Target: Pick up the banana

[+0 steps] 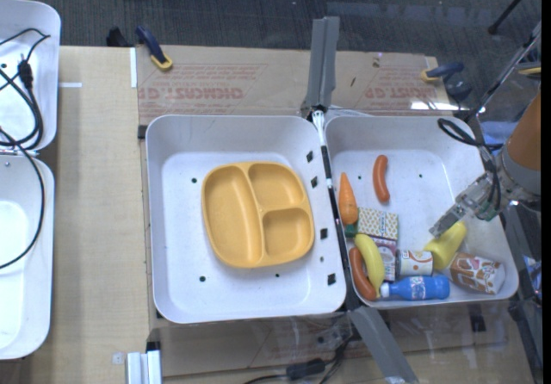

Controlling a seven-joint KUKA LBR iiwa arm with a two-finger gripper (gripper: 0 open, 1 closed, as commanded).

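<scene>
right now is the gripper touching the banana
Apart. The camera view shows the gripper over the right side of the right bin, by a yellow bottle, while the banana lies well left with bare floor between.

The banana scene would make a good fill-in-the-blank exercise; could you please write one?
1. The banana lies in the ____ bin.
2. The yellow divided plate has ____ compartments.
3. The blue bottle lies along the bin's ____ wall.
4. The gripper hovers over a ____ squeeze bottle.

Missing words: right; three; near; yellow
</scene>
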